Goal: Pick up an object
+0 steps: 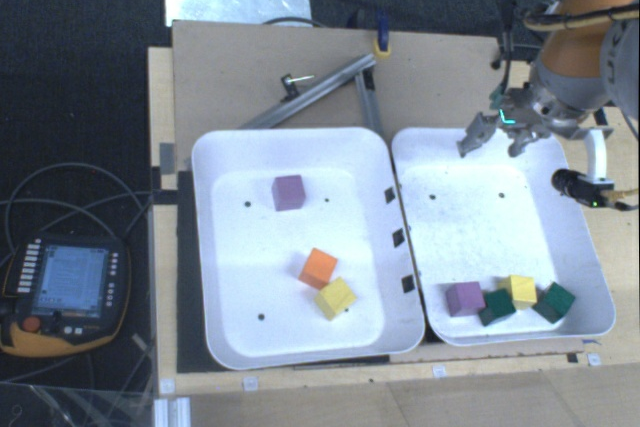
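The gripper [495, 141] hung over the far edge of the right bin [560, 245], its two grey fingers [472, 139] spread apart with nothing between them. Above it rose the metallic wrist and the rounded orange band [592, 15]. Along that bin's near wall sat a row of small matte cubes: a purple cube [464, 297], a dark green cube [497, 306], a yellow cube [521, 290] and another green cube [554, 300], closely bunched. In the left bin [230, 245], a purple block [288, 192] stood alone, while an orange block [318, 267] touched a yellow block [336, 297]. Both bins were smooth white, shallow and round-cornered.
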Motion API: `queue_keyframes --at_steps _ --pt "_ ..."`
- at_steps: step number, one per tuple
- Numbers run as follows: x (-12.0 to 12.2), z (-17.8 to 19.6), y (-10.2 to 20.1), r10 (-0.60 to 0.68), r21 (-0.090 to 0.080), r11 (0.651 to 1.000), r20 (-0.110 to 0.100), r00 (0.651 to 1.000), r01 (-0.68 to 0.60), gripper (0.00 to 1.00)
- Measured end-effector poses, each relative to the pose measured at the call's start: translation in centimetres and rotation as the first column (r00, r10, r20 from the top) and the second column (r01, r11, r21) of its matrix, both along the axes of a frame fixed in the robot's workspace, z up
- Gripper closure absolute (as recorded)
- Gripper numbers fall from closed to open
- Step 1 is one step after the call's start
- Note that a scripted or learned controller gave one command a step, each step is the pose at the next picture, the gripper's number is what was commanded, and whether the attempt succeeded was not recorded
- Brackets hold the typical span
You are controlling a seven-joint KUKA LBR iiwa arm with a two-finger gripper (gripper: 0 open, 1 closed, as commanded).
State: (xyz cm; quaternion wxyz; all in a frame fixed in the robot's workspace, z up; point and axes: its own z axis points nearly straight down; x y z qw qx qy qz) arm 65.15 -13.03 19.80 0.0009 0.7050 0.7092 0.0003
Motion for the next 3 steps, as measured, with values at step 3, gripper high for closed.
queue_keyframes --at_steps 3 --pt "-0.5 -10.8 1.2 -0.002 0.0 1.0 -0.001 1.0 0.002 0.0"
